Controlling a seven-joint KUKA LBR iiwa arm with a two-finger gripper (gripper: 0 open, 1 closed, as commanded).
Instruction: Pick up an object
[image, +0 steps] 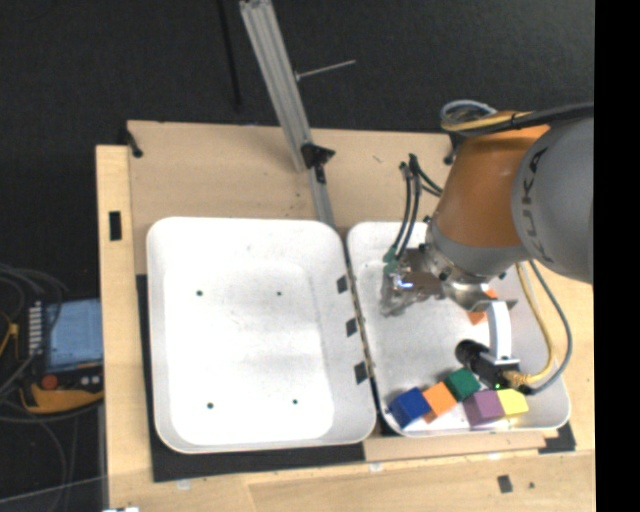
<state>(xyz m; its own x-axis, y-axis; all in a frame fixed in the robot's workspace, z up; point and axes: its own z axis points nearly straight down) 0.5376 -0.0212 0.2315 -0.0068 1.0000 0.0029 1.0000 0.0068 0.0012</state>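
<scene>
Hanging over the right bin (425, 345) is the grey arm, its orange band bright above the wrist, and the gripper (400, 288) sits toward ten o'clock of that bin, close to the wall it shares with the left bin (240, 330). From where I stand the wrist covers too much of the claw: I cannot tell whether it is apart or together, and I can see nothing caught in it.

Now the pickings. They are all bunched along the bin's near wall, around six o'clock, well apart from the gripper. The blue block (408, 406) is out at seven o'clock, tight in the corner. The orange block (440, 398) is touching it on the three o'clock side. The green block (461, 383) comes next, a shade higher, toward the bin's middle. Below that is the purple block (485, 408), and the yellow block (513, 402) is pressed against it at five o'clock. That makes five cubes in a loose, crooked row, all resting on the bin floor.

The left bin lies at nine o'clock of the arm, white with a few dark specks on its floor. Both bins rest on the pale wooden bench (200, 170), and a metal rail (280, 80) slants in from twelve o'clock down to the gap between them.
</scene>
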